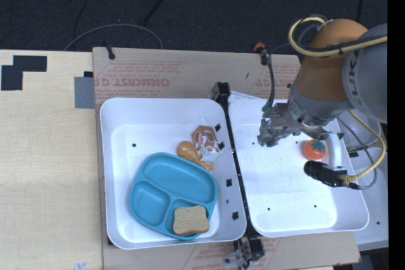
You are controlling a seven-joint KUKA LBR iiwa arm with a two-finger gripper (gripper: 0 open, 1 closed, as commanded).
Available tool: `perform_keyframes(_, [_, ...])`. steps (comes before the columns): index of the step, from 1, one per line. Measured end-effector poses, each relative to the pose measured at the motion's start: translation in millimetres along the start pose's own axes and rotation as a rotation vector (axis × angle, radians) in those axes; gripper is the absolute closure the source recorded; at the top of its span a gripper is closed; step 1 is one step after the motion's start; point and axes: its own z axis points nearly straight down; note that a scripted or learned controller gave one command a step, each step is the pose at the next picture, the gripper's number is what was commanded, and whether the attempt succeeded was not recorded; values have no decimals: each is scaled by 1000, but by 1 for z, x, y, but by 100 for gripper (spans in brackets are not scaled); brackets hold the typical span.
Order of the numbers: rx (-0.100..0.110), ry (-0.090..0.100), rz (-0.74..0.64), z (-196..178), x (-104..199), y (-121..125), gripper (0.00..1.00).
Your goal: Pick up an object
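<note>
Tomato (313, 149) lies near the right bin's (297, 224) right edge, just beside the claw (268, 136). Claw hovers in approach; whether it's open, I cannot tell. Next: centre over the tomato, then descend.

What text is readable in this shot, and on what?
Red print on the cardboard sheet behind the bins: upside down and mirrored, blurred; no word can be read with confidence.
Red print on the cardboard at the front edge: too blurred to read.
Patterned wrapper in the left bin: nothing legible.

Bench (44, 155) w/ 2 white bins (114, 167), prob. on cardboard (164, 73).
</note>
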Motion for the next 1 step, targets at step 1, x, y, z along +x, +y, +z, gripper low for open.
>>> perform_keyframes(1, [0, 0, 0, -7, 52, 2, 100])
